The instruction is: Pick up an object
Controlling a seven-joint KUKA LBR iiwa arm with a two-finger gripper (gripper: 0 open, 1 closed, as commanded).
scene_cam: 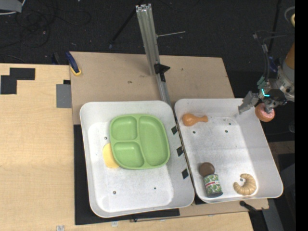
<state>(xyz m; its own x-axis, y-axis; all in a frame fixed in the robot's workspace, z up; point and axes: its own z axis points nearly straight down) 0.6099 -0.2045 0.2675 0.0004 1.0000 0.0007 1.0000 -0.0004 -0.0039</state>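
Observation:
My gripper (264, 106) hangs at the far right, over the right rim of the right bin (250, 143). A round pinkish-red object (264, 113) sits between its fingers, lifted clear of the bin, so the gripper is shut on it. One grey finger (247, 103) sticks out to the left of the object. Inside the right bin lie an orange pear-shaped piece (194, 119) at the back left, and a brown ball (206, 168), a small green can (212, 185) and a tan croissant (245, 184) at the front.
The left bin (96, 186) holds a green divided plate (139, 141) with a yellow piece (109, 157) tucked under its left edge. A metal post (150, 52) rises behind the gap between the bins.

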